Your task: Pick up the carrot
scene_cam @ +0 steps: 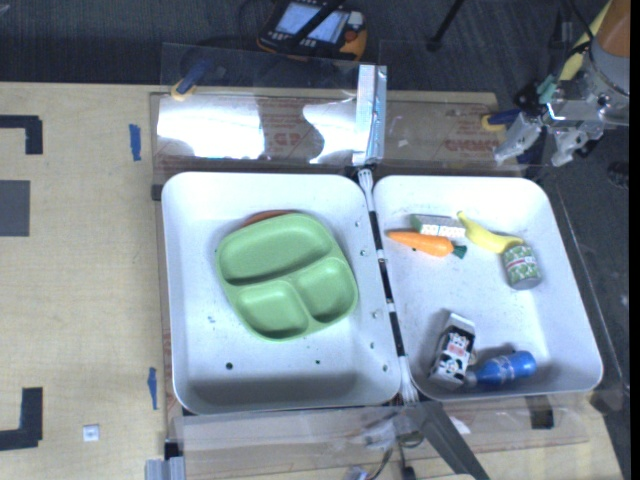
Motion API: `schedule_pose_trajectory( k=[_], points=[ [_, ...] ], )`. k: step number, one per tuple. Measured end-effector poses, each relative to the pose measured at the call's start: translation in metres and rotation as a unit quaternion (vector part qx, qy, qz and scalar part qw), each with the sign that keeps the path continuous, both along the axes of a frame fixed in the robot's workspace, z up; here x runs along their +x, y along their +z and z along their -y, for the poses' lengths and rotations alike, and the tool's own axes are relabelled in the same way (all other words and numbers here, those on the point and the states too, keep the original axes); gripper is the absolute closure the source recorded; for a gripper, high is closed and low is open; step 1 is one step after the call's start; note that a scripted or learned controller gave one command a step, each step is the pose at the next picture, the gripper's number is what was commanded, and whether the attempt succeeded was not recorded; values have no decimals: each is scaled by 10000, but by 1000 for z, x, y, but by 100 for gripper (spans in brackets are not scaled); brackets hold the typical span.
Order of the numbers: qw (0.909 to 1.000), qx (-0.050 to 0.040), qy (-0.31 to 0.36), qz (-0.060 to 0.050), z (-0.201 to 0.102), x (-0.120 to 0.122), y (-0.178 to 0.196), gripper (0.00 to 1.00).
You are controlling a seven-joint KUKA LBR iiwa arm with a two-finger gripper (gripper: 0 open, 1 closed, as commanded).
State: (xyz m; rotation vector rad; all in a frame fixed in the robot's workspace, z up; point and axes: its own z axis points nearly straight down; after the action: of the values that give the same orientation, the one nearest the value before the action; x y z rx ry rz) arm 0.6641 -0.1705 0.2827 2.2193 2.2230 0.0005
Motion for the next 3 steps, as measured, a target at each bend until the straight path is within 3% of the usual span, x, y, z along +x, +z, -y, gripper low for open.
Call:
schedule_pose_trajectory(
  k=[1,2,3],
  points=[
    [9999,-4,112,0,-9,3,-62,0],
    [9999,-15,125,18,-10,5,-51,100],
    [9999,-16,125,17,-10,5,-51,0]
  ],
)
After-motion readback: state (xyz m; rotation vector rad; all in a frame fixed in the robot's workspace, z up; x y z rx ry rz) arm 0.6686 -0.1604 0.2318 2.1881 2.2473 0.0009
